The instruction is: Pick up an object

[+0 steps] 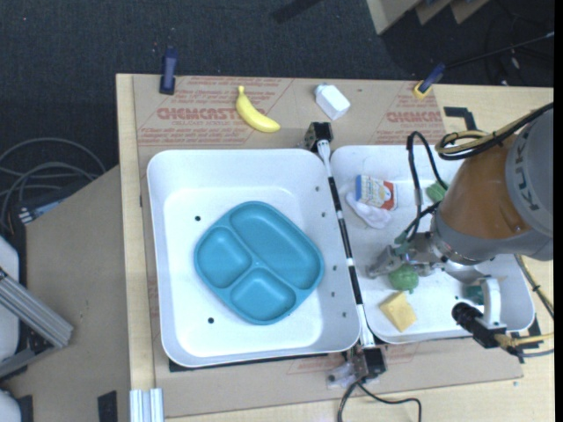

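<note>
From my console I see the gripper (393,260) low in the right bin (440,323), its thin metal fingers pointing toward the divider between the two bins; whether they are spread or pressed together I cannot tell at this slant. A small rounded green object (404,278) sits touching or just under the fingertips, but I cannot see it between them. Just beside it, nearer the front wall, lies a pale yellow block (398,310) with soft, sponge-like edges. Toward the back of the same bin is a crumpled white packet (376,196) with red and blue print, looking like thin plastic film. Another bit of green (437,192) peeks from behind the arm's orange band (479,192). The left bin (176,323), smooth glossy white, holds a blue plastic tray (257,260), oval and moulded into three compartments, lying tilted on the floor. On the cardboard behind the bins rest a curved yellow banana (254,112) and a small white block (332,101).
</note>
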`<act>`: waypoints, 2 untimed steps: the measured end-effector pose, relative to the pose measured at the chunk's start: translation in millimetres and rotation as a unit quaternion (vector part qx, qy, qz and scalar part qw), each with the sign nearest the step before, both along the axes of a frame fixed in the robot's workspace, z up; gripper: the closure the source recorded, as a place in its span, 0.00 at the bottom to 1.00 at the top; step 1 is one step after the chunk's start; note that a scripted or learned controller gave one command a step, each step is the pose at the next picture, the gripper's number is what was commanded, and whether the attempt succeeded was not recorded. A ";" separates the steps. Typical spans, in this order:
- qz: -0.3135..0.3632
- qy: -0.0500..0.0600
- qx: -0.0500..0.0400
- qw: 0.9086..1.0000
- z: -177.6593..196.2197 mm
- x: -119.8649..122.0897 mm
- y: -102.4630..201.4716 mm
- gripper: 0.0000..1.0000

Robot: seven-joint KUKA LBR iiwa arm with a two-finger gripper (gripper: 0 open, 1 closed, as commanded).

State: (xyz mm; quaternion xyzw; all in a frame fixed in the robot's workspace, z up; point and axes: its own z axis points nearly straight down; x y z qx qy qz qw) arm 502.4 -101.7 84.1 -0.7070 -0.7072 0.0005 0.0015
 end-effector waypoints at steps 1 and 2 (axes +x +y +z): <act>-0.001 -0.001 0.000 1.000 9.9 0.3 0.0 1.00; 0.000 -0.002 -0.001 1.000 158.6 -4.5 55.3 1.00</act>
